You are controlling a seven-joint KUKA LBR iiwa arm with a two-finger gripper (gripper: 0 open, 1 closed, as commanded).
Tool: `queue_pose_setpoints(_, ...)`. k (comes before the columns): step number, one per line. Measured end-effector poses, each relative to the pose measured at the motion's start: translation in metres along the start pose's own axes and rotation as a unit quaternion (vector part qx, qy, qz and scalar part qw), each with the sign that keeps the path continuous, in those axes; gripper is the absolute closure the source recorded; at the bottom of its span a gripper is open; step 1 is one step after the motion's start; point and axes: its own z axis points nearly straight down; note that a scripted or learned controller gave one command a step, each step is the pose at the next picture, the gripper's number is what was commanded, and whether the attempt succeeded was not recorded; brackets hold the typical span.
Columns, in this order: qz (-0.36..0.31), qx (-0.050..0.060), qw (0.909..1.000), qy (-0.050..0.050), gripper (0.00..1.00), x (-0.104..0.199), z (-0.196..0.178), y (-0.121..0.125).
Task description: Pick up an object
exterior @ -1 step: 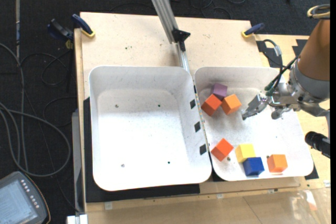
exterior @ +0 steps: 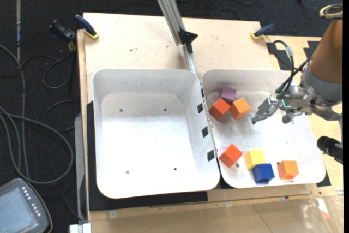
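Observation:
The right bin (exterior: 305, 133) holds several small blocks. A purple block (exterior: 228, 94), a red-orange block (exterior: 220, 108) and an orange block (exterior: 240, 108) cluster at its upper left. Near the front lie another red-orange block (exterior: 231, 155), a yellow block (exterior: 254, 159), a blue block (exterior: 263, 172) and an orange block (exterior: 288, 169). My gripper (exterior: 264, 111) reaches in from the right, hovering just right of the upper orange block. I see nothing between its fingers.
The left bin (exterior: 109, 95) sits beside the right one on the tan bench. A slanted metal pole (exterior: 166, 0) runs from the top down to the bins' shared edge. Clamps (exterior: 87, 27) sit at the bench's back corners.

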Motion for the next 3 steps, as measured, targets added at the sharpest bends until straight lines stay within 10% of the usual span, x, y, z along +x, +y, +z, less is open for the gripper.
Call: queue_pose_setpoints(3,0.001,0.003,1.0000,0.000,0.00,-0.017,0.155,0.003)
